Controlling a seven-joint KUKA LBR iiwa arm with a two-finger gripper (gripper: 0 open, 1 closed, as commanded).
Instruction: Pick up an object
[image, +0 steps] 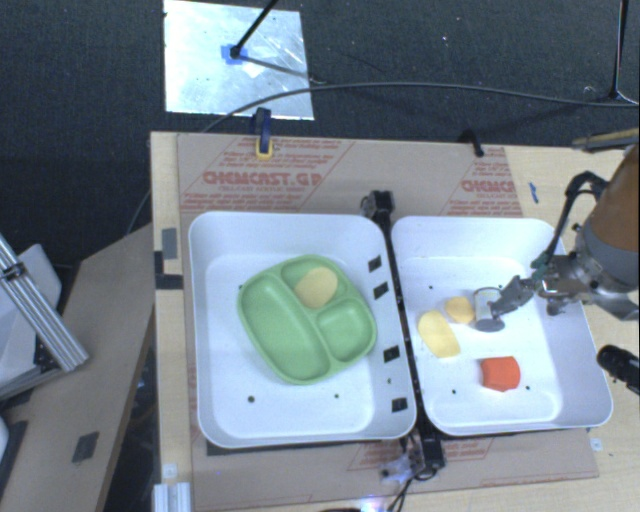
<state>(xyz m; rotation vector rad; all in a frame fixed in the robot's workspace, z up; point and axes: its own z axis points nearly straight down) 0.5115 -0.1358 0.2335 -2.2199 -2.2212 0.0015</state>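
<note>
the bench (330, 165) is brown board printed with red lettering, set on dark carpet, with a shiny square sheet (238, 58) lying on the floor well beyond it. two white bins sit side by side on the board, touching along a black hinged seam.

the pincer (487, 312) hangs low in the right bin (575, 400), reaching in from the right edge, its tip just beside a small yellow piece (459, 309); whether its fingers are open or closed i cannot tell. a larger yellow piece (439, 334) lies just in front and to the left of the pincer, touching or nearly touching the small one. an orange block (500, 373) sits nearer the camera than the pincer, apart from both yellow pieces.

bare white floor lies behind the pincer toward the far wall, and along the near wall beyond the orange block.

far to the pincer's left, in the left bin (225, 400), a green divided plate (300, 320) holds a yellow lump (317, 287) in its far compartment.
</note>
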